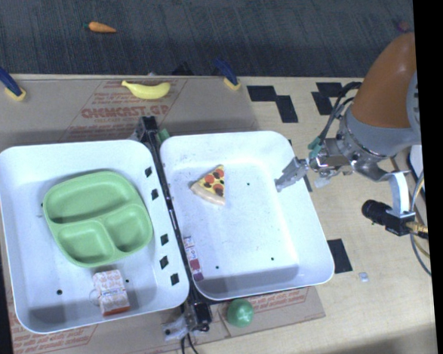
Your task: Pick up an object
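Red letters reading "CHEMCAST GP" (pixel 130 111) are showing on the cardboard (pixel 89 117) behind the bins. The left bin (pixel 13 225) is holding a green tray (pixel 97 217) w/ 3 sections & a small snack box (pixel 110 291) near the front; its print is too small to read. The right bin (pixel 286 236) is holding a toy pizza slice (pixel 211 184) toward the far left. The gripper (pixel 288 177) is hanging over the right bin's right edge, apart from the pizza, holding nothing; can't tell how wide it's open. A banana (pixel 147 87) is lying on the cardboard; a green ball (pixel 239 312) is sitting in front.
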### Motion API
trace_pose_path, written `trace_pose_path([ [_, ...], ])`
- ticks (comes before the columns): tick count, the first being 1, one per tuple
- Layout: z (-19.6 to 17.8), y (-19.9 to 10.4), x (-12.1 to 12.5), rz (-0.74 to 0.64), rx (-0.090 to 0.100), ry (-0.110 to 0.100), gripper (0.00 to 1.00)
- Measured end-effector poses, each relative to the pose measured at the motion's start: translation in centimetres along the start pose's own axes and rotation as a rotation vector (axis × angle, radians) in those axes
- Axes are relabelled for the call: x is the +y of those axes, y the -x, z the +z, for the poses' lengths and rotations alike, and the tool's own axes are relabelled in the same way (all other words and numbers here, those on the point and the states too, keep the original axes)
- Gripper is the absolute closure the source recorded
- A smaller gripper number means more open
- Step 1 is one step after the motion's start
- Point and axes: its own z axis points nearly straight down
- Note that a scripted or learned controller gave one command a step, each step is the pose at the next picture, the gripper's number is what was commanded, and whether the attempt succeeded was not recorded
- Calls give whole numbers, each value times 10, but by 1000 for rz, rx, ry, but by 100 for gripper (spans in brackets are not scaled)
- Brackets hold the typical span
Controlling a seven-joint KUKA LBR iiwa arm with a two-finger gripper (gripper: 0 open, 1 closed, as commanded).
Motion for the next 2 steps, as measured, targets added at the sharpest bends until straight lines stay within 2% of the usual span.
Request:
trace_pose_path([
  [1, 170, -18, -1, -2, 0, 1, 0],
  [2, 170, -90, 44, -4, 1, 0, 0],
])
